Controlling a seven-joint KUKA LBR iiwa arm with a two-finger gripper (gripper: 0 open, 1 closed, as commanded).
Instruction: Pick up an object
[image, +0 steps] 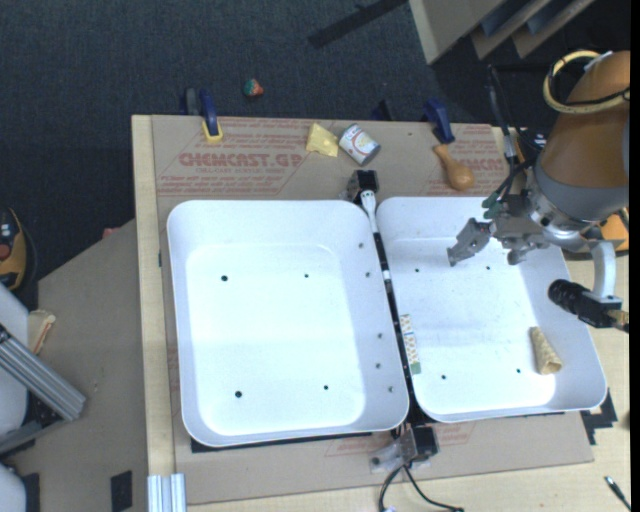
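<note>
You are looking down on a pale bench (100, 330) topped with a brown printed board (250, 155), held by blue clamps (208, 112) along its far edge. Beyond it lies dark blue-grey carpet (90, 60), with a small colourful scrap (254, 88) on it. At the near left, an aluminium rail (40, 380) crosses.

Two shallow white plastic bins: left bin (200, 300) and right bin (470, 390), smooth, slightly glossy, small dark dots on the floors. Flat tan cardboard-like surface (260, 160) under them, matt, faded red print. Grey metal two-finger tool (493, 243) over the right bin at 12 o'clock, dull sheen; arm shell above it smooth orange-brown. Small tan cork-like cylinder (545, 350) at the right bin's 4 o'clock, rough, matt. Dark carpet floor (100, 60) beyond, coarse, matt.
</note>
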